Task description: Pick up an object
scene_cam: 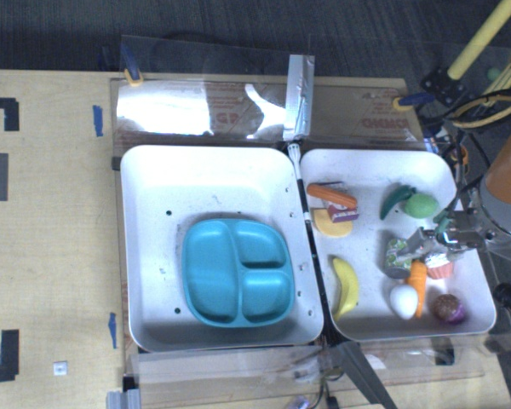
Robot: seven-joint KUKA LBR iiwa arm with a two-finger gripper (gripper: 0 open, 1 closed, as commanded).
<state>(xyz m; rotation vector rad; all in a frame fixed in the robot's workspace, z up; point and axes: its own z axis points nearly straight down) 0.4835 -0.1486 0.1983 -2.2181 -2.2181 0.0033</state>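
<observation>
Two white bins are seen side by side on the bench. In the left bin (136,228) a blue tray (237,271) with three compartments is laid, a little toward 6 o'clock from the middle of that bin.

All the loose objects are found in the right bin (366,169). At 11 o'clock of it a hot dog (332,196) is placed, and a yellow piece (334,221) with a purple mark is touching it on the 6 o'clock side. At 1 o'clock a green vegetable (413,203) is seen. A banana (347,285) is laid at 7 o'clock, near the wall between the bins. At 5 o'clock a white egg (404,301) and a carrot (418,284) are touching each other, and a dark purple ball (449,308) is placed just beside them, toward 3 o'clock.

The arm (504,177) is reached in from 3 o'clock. The gripper (439,235) is held low over the 3 o'clock part of the right bin, between a crumpled grey-green piece (398,254) at its 8 o'clock and a small pink and white piece (440,267) at its 6 o'clock, with the top of the carrot near. Whether the gripper is spread or pressed together cannot be told, and no object is clearly seen to be pinched by it.
</observation>
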